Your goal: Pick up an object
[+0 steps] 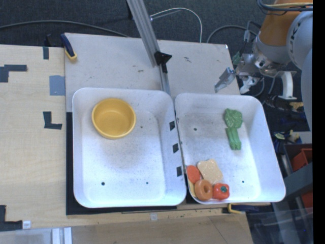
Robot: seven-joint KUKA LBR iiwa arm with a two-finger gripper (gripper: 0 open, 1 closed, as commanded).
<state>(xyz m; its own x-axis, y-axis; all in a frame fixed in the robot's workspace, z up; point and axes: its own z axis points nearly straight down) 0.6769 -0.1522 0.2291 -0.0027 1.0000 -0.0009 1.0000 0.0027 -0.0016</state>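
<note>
- The gripper (234, 82) is up near the top right, above the far edge of the right bin (254, 187).
- Its two fingers are spread apart, and there is nothing between them.
- One finger (223, 80) is thin and grey and points down to the left. The other one is white and sits just beside it on the right.
- The arm (284, 24) is grey with a big orange part on top. It comes in from the right.
- A green toy (233, 128) that looks like a leafy vegetable lies in the right bin, near its right side. It is well apart from the gripper.
- At the near edge of the right bin, four small toy foods sit close together: an orange piece (193, 173), a tan slice like bread (209, 170), a brown ring like a donut (203, 189) and a red tomato (221, 190).
- The left bin (127, 187) holds a yellow bowl (114, 117) in its far left corner. The bowl stands upright.
- The two bins sit side by side on the bench (111, 60) and touch in the middle.
- A grey metal pole (144, 22) slants across the bench behind the bins.
</note>
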